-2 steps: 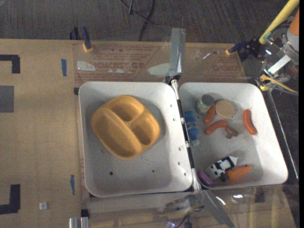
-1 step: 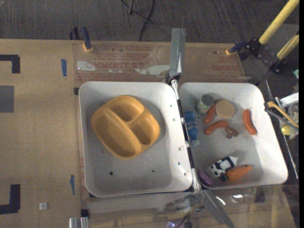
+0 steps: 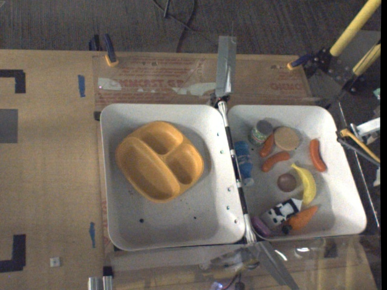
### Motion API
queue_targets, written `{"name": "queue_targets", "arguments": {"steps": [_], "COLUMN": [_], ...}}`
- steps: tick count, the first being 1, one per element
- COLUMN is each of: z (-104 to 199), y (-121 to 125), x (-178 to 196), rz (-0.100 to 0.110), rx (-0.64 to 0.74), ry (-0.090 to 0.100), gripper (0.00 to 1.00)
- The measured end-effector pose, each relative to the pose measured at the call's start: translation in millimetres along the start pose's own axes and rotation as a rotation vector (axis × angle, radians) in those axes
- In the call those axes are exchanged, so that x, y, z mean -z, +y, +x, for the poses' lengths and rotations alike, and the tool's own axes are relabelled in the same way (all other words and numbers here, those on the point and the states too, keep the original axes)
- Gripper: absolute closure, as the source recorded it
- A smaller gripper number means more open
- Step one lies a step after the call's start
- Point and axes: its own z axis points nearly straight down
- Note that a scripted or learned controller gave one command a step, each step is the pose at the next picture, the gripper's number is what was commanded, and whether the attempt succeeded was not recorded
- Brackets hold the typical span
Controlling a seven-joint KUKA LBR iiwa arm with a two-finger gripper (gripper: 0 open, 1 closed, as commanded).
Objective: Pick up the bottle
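A clear bottle with a blue cap (image 3: 243, 161) lies along the left wall of the right bin (image 3: 347, 180), beside toy foods, while a yellow divided plate (image 3: 159, 160) sits in the left bin (image 3: 115, 222); the pincer's state cannot be told.

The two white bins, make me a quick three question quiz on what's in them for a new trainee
1. True or false: the orange divided plate lies in the left bin.
2. The blue bottle lies against which wall of the right bin? A) the wall shared with the left bin B) the far right wall C) the near wall
3. Fill in: the banana lies beside a small ____ ball.

Key: 1 true. 2 A. 3 brown.
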Motion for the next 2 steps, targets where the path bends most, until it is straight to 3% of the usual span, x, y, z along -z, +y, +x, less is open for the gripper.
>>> {"name": "queue_targets", "arguments": {"steps": [1,2], "z": [-32.4,-32.7], "y": [9.5,10.0], "x": [-106.7,-97.3], "rz": [0.0,0.001], "rx": [-0.127,-0.128], "ry": [0.0,0.0], "gripper": [0.0,1.0]}}
